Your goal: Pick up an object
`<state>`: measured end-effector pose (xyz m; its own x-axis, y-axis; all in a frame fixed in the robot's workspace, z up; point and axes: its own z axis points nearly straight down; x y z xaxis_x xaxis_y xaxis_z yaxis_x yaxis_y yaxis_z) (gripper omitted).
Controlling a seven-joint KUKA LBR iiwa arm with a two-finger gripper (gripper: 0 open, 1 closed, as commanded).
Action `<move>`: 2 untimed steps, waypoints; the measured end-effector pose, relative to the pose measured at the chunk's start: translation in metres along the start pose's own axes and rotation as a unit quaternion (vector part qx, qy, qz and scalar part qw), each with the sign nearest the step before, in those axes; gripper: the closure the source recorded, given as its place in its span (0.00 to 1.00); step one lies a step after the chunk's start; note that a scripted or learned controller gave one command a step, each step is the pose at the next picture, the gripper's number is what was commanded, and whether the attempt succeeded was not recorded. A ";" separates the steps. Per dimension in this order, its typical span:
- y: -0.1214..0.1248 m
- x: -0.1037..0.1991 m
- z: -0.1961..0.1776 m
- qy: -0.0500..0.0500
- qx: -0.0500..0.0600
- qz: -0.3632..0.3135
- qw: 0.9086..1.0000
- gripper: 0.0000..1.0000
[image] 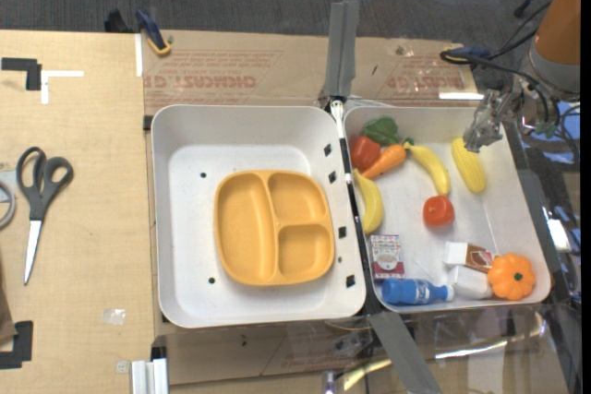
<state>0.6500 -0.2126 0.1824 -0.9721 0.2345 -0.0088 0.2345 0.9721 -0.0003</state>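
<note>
Scissors (37, 198) lay on the bench (83, 291) at far left, well clear of the bins. Left bin (175, 226) held a yellow divided tray (274, 226), flat, nothing on it. Right bin (517, 198) had the pickables: red pepper (364, 151) and carrot (386, 161) by the divider, two bananas (430, 167), tomato (438, 211) mid-bin, small carton (385, 255) and blue bottle (413, 292) along the near wall, pumpkin (512, 277) in the near right corner. Corn cob (468, 164) sat at the far right end, long axis running roughly far-to-near, slightly slanted. End effector (482, 130) hung at the cob's far end, just above and right of it; likeliest target in my judgement, approach down and slightly left, closing across the short axis. Couldn't tell its state from this view, too small and cluttered. Nothing seen held.
</note>
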 end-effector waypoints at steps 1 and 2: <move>0.000 0.000 0.000 0.000 0.000 0.000 1.000 0.00; 0.021 0.011 0.088 0.002 0.000 0.127 0.992 0.00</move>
<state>0.6453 -0.1899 0.0942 -0.8816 0.4720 -0.0048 0.4720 0.8816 0.0007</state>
